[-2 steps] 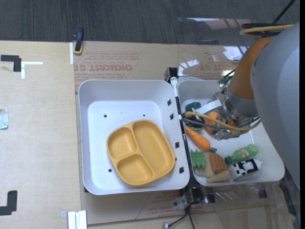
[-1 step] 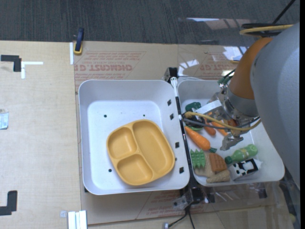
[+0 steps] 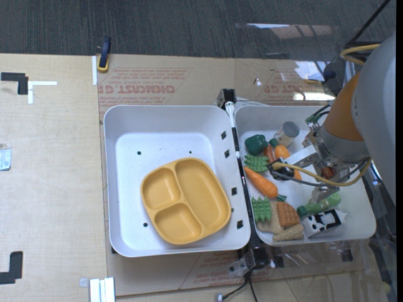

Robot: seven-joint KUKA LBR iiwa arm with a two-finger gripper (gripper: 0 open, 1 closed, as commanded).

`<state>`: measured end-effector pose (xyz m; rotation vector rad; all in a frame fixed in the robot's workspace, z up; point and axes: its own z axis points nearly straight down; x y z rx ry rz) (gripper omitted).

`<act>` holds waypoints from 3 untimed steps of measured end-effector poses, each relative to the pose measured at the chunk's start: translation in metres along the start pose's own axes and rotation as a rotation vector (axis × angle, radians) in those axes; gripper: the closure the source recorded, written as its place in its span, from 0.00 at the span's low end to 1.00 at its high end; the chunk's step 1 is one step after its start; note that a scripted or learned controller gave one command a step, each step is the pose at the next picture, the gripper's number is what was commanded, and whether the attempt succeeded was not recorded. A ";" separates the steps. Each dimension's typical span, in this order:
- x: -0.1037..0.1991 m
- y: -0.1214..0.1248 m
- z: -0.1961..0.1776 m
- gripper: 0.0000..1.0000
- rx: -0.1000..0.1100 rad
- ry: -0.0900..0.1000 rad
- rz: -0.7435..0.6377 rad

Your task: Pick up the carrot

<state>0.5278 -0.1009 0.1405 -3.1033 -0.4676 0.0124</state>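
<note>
While the grey arm (image 3: pixel 371 106) reaches in from the right, its gripper (image 3: pixel 324 168) hangs over the right half of the right bin (image 3: pixel 359 231). Can't tell whether the gripper is open or closed, since that area is too cluttered to read.

The carrot (image 3: pixel 261 181) is in the right bin, close to its left wall. It is orange and lies slanted from upper left to lower right, clearly apart from the gripper.

- A green ridged piece (image 3: pixel 256 163) sits just above the carrot's upper end, touching or nearly so.
- A dark green lump (image 3: pixel 254 144) lies further up.
- A small orange item (image 3: pixel 278 151) and a grey cylinder (image 3: pixel 289 131) are near the bin's far side.
- Another green ridged piece (image 3: pixel 261 209) lies below the carrot.
- Beside that piece is a brown cracker-like square (image 3: pixel 288 216) on a tan slab (image 3: pixel 286 234).
- A light green toy (image 3: pixel 322 202) lies under the gripper area; contact is unclear.

The left bin (image 3: pixel 126 124) holds a yellow three-section plate (image 3: pixel 184 200), lying flat toward the near side. Both bins sit on cardboard (image 3: pixel 145 83) on the bench.
</note>
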 end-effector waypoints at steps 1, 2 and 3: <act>0.025 0.005 0.050 0.00 0.000 0.001 0.086; 0.049 0.016 0.049 0.00 -0.001 0.002 0.087; 0.067 0.014 0.049 0.00 -0.002 0.003 0.086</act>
